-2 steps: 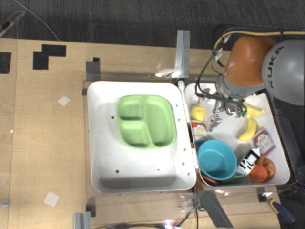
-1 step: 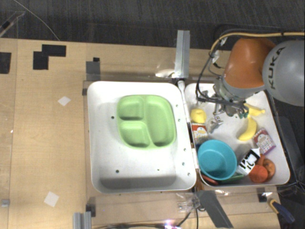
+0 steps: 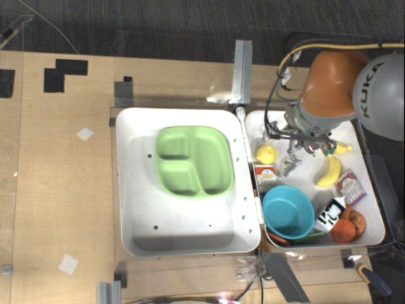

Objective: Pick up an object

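Blue bowl [image 3: 288,211] sat at the right bin's [image 3: 374,223] near edge. Hand [image 3: 297,154] hovered over the far end between lemon [image 3: 266,153] and banana [image 3: 329,170], likely picking a target; its grip could not be told.

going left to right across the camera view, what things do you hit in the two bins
green divided tray → small yellow lemon-like fruit → blue bowl → banana → purple packet
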`<state>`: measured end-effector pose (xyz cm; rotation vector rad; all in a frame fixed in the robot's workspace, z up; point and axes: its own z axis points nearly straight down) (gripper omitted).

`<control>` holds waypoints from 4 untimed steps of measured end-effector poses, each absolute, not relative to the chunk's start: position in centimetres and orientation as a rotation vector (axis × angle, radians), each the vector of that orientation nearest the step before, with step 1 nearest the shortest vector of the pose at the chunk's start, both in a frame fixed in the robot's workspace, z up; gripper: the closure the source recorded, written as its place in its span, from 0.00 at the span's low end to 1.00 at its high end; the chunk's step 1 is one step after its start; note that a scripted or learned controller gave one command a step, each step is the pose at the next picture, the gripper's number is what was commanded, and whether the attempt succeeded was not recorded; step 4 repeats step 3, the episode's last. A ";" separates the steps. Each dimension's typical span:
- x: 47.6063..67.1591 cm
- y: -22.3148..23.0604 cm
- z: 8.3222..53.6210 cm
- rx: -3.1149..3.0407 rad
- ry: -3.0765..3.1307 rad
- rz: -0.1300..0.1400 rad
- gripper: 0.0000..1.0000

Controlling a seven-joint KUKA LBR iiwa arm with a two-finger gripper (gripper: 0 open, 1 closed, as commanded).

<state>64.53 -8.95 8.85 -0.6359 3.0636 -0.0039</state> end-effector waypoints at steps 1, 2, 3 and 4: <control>63.0 -8.4 9.2 -0.725 3.032 -0.008 0.00; 64.0 -9.8 9.2 -1.055 2.934 -0.011 0.00; 66.7 -14.1 9.0 -0.946 2.981 -0.007 0.00; 66.7 -14.1 9.0 -0.946 2.981 -0.007 0.00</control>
